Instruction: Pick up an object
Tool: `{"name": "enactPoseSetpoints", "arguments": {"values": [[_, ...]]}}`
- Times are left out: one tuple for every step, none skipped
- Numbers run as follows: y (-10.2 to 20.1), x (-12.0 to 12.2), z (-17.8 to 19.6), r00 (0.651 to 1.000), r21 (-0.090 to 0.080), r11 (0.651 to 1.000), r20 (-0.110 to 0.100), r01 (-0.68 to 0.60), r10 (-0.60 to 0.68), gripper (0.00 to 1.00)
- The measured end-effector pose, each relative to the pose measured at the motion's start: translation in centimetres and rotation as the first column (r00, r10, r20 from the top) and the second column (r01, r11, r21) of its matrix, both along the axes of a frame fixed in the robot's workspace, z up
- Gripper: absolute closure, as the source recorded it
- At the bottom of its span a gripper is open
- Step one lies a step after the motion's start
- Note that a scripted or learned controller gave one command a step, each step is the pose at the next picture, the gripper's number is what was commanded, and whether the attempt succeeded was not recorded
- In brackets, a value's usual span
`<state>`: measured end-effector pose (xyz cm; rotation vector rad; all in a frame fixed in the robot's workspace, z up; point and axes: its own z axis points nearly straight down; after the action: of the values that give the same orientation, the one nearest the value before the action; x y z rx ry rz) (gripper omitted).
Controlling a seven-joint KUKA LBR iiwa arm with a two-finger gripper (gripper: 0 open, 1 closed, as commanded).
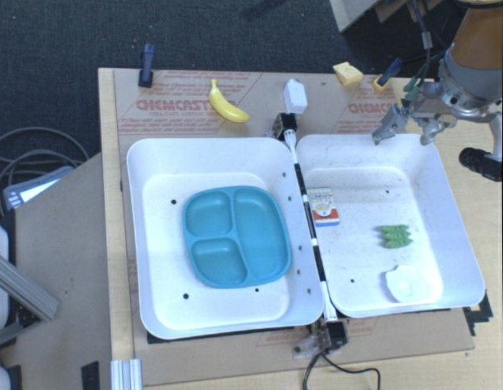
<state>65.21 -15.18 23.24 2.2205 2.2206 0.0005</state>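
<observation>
The right bin (446, 177) is the landmark. The gripper (407, 130) hangs above its far rim, jaws spread apart with nothing between them.

To do this step well, I judge it should come down inside the bin, square over one thing, and close only when the fingers straddle it.

Three candidates lie in the bin: a small carton (322, 205) by its left wall, a white lump (404, 283) near its front edge, and a green toy (396, 236) toward its middle, all well apart.

Left of the bin sits another bin (153, 169) holding a blue tray (235, 236). Beyond the bin's far rim lie a banana (226, 104) and a yellow block (347, 73). The carton's closeness to the wall may crowd a finger.
</observation>
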Motion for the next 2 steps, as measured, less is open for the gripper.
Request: {"name": "enactPoseSetpoints", "arguments": {"values": [[-2.4, -7.0, -14.1, 1.0, 0.001, 1.0, -0.004, 0.001, -0.001, 0.0], [-2.0, -11.9, -14.8, 1.0, 0.002, 1.0, -0.003, 0.001, -0.001, 0.0]]}}
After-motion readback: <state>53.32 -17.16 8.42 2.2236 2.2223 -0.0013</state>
